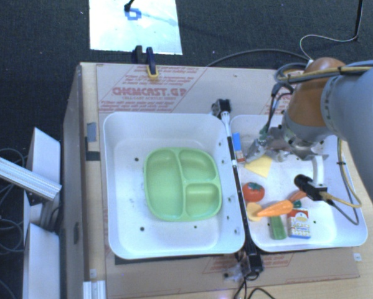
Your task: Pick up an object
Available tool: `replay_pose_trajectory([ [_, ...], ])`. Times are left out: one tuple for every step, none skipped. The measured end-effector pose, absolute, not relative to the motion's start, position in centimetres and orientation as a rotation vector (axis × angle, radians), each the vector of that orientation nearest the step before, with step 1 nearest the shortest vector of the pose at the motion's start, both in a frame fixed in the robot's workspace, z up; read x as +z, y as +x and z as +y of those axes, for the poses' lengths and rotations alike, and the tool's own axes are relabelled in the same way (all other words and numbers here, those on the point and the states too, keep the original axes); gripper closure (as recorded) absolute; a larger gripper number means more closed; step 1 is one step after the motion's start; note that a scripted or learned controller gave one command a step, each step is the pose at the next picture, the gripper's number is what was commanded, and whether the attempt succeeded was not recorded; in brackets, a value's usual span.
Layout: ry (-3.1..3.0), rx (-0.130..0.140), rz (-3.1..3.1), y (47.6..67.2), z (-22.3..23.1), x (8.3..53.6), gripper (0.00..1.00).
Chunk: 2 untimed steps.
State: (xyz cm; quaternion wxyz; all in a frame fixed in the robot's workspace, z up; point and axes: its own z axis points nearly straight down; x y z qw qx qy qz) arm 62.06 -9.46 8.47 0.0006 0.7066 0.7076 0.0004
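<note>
The arm runs off the right edge and hides the right bin's far corner; the small box's label is unreadable

Even, bright overhead light washes the white bins nearly featureless. A glaring pale sheet sits at twelve o'clock. Shadows are faint; the whole picture is slightly soft and grainy.

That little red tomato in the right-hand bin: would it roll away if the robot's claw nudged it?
Probably a bit. The tomato looks round and smooth, so a nudge would likely roll it. It shouldn't go far: the carrot lies close beside it and the right bin has raised walls. Its glossy skin might slip between fingers.
</note>
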Motion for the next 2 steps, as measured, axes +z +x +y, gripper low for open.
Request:
replay_pose_trajectory([
  [2.217,0.004,2.221,62.16,-9.48,9.58,1.00],
  [2.217,0.004,2.221,62.16,-9.48,9.57,0.00],
])
